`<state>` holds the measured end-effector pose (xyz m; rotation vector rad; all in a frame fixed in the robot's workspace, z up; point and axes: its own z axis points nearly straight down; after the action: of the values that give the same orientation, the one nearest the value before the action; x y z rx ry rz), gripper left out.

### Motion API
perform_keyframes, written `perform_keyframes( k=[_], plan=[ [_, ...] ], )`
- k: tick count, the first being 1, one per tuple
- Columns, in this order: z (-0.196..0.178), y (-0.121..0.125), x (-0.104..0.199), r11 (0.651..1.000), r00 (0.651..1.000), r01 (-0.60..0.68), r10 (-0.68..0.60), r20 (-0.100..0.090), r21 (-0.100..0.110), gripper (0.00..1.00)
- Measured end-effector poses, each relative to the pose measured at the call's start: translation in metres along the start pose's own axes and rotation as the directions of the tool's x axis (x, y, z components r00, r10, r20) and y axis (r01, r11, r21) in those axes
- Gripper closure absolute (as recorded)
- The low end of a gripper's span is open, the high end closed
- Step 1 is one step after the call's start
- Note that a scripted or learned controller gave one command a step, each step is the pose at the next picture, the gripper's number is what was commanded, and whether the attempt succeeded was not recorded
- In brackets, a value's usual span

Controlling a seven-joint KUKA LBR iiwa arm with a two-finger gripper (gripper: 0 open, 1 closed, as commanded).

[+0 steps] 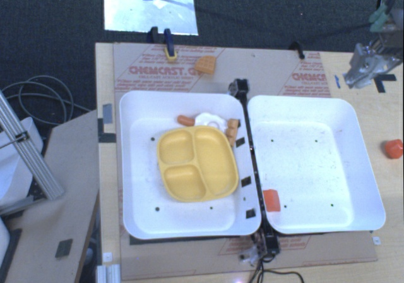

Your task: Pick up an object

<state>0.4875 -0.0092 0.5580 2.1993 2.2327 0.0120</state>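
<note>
Yellow tray point(197, 163) in left bin point(136, 168), well apart from fingers point(361, 72).

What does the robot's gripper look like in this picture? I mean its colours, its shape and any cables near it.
At the upper right, the gripper is a small blocky part of pale grey metal with angular edges. Above it sits a pale green piece, and a thin dark cable rises from there to the top edge of the picture. It is too small and blurred to show markings.

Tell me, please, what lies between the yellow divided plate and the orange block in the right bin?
In the camera view, between the yellow divided plate and the orange block lie the bins' adjoining white rims, with small black clips along the seam.
</note>
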Motion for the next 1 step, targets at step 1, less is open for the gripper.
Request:
perform_keyframes(
  k=[1],
  plan=[
    [0.0004,0.0,0.0,1.0,1.0,0.0,0.0,0.0,0.001,0.0]
  ],
)
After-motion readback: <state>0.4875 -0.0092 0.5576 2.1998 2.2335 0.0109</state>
